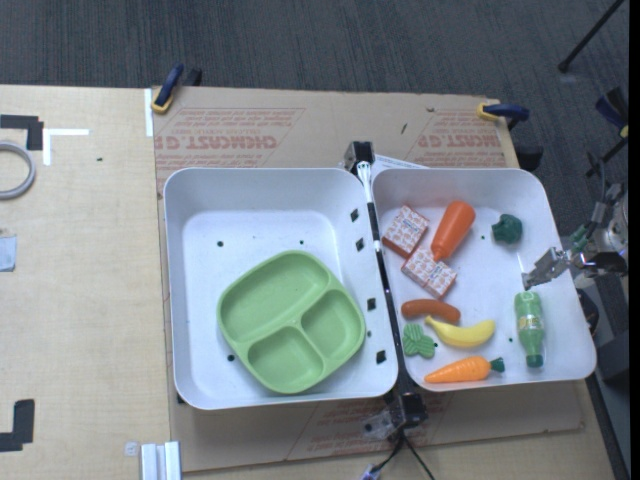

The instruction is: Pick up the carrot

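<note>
Left bin (190, 298): green divided plate (291, 320). Right bin (540, 208): two small patterned boxes (417, 249), orange cone-shaped piece (452, 230), sausage (431, 310), banana (462, 333), broccoli (507, 229), green bottle (530, 328); carrot (460, 370) lying flat near front wall. Gripper (548, 268) at right rim, arm largely cut off; pincer state cannot be made out.

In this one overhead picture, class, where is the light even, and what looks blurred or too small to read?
Camera view: light is even, shadows faint around the green divided plate; the small orange carrot is sharp; the gripper at the right edge is small and indistinct.
</note>
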`<state>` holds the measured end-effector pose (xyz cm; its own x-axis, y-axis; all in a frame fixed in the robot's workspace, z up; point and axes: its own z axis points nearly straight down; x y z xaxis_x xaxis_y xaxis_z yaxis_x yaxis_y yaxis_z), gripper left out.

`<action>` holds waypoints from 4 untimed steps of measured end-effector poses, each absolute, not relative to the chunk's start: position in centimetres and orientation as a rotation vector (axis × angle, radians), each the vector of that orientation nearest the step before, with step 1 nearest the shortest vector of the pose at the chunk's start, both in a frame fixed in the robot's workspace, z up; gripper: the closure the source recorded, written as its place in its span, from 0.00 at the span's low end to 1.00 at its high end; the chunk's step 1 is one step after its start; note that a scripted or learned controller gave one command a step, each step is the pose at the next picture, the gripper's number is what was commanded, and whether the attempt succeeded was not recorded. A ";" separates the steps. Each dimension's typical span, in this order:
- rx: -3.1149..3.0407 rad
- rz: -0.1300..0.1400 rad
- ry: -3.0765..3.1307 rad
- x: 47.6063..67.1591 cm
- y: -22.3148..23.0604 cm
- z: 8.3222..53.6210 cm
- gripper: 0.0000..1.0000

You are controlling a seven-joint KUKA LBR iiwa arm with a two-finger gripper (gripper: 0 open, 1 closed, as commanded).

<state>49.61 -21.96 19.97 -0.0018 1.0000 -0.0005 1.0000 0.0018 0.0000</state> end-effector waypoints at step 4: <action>1.721 0.003 2.625 48.0 -2.0 20.2 1.00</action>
<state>48.02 -2.02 20.20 -0.3988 0.9170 -0.0017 0.9170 0.3988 0.0031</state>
